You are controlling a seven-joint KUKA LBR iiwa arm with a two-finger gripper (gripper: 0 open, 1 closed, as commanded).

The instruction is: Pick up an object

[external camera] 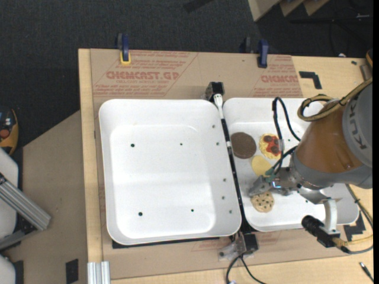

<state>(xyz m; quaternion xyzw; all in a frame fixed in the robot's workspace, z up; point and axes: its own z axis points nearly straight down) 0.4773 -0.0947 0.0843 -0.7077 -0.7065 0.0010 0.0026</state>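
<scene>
Cookie point(262, 202) lies just below the fingers point(259, 188); right bin point(284, 220).

The grey KUKA arm point(355, 129) has a thick rounded body with part of dark lettering on its side. A broad orange band point(323, 144) wraps it above the wrist, and below that comes a grey metallic wrist section point(308, 179). Black and yellowish cables point(281, 120) loop along its upper side. The small grey two-finger gripper point(263, 186) looks blurred, with a green-yellow spot beside it
</scene>
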